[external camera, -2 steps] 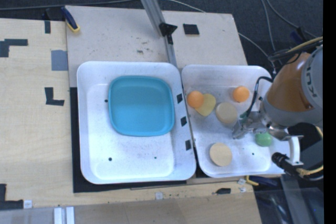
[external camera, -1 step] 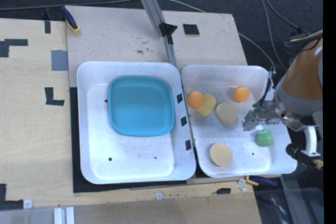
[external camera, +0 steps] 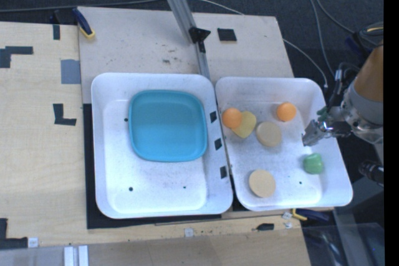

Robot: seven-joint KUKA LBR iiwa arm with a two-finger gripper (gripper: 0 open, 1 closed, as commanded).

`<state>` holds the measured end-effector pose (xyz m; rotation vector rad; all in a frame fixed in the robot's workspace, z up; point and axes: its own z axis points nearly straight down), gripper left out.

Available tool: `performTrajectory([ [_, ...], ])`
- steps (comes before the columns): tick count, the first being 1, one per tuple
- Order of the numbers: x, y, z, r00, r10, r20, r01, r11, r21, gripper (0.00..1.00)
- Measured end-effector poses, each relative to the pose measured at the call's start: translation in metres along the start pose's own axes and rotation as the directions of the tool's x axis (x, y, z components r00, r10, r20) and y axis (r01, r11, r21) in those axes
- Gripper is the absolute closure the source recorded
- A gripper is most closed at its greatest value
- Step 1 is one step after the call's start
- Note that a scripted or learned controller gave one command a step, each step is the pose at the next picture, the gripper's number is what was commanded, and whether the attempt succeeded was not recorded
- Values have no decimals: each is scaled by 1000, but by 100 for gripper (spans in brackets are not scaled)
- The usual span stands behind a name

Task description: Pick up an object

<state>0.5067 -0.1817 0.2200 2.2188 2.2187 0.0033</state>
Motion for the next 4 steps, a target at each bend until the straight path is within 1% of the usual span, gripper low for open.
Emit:
performTrajectory([
  [1,8,0,-59,1000,-1,0,1,1000,-1,100],
  [2,66,8,-47,1000,-5,-2,5,1000,5,100],
  [3,118,29,-48,1000,-5,-2,5,1000,5,100],
  [4,169,35,-34,1000,-4,-2,4,1000,6,100],
])
